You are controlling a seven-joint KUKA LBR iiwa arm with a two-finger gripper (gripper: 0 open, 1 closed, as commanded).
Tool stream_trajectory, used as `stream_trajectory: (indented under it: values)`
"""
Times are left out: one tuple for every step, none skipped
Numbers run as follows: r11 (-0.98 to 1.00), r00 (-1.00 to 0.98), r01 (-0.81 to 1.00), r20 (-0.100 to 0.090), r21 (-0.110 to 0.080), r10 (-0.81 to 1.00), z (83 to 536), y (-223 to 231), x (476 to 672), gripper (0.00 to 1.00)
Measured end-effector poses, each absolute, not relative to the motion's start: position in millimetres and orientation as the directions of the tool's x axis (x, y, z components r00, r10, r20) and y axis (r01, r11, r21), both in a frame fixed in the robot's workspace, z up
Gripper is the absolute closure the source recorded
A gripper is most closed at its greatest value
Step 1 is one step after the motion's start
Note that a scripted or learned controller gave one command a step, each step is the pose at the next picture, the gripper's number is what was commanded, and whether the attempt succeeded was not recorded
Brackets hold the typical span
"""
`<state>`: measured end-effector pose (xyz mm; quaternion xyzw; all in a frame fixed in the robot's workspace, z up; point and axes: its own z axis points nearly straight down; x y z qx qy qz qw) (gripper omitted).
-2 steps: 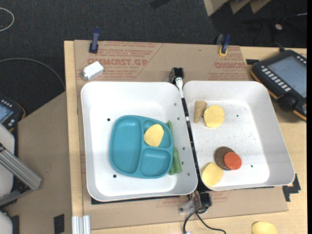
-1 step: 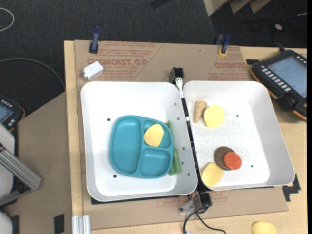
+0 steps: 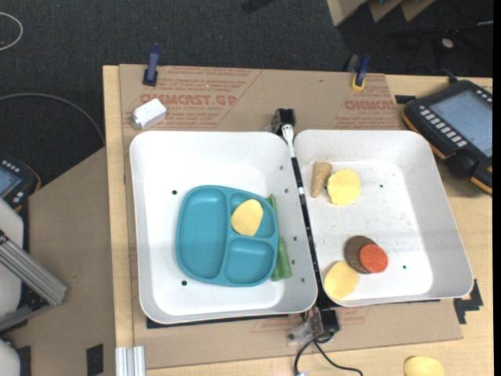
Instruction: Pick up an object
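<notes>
White plastic, two shallow bins side by side on the cardboard-covered worktop [image 3: 235, 92]. I use the black divider strip [image 3: 298, 194] between them as my landmark. I cannot tell the end effector's state from here.

Candidates for the pick: left of the strip, in the left bin [image 3: 156, 171], a teal compartment tray [image 3: 227, 236] carries one pale yellow piece [image 3: 247, 218] in its upper right compartment, and a green item [image 3: 279, 257] lies wedged between the tray's edge and the strip. Right of the strip, in the right bin [image 3: 415, 178], a tan stick [image 3: 319, 178] touches a yellow disc [image 3: 344, 187]. Further down that side, a brown disc [image 3: 358, 251] with an orange-red disc [image 3: 373, 260] overlapping it sits just beside a second yellow round piece [image 3: 340, 280].

Risks, my judgement: the discs are flat and low, so fingers may skid over them or close on nothing. The brown and orange pair overlap, so a grasp could nudge one off the other. The green item is tight against the bin wall, leaving poor finger clearance. A grab at the tray's piece may lift or shift the tray.

Count: bins 2; tray 1; yellow pieces 3; tan stick 1; brown disc 1; orange-red disc 1; green item 1.
</notes>
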<state>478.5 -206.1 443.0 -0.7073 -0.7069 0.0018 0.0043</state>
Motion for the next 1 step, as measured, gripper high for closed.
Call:
stream_trajectory:
  values:
    - [-0.001,0.001,1.0,-0.007,0.013,1.0,541.4,-225.1,479.3,1.0]
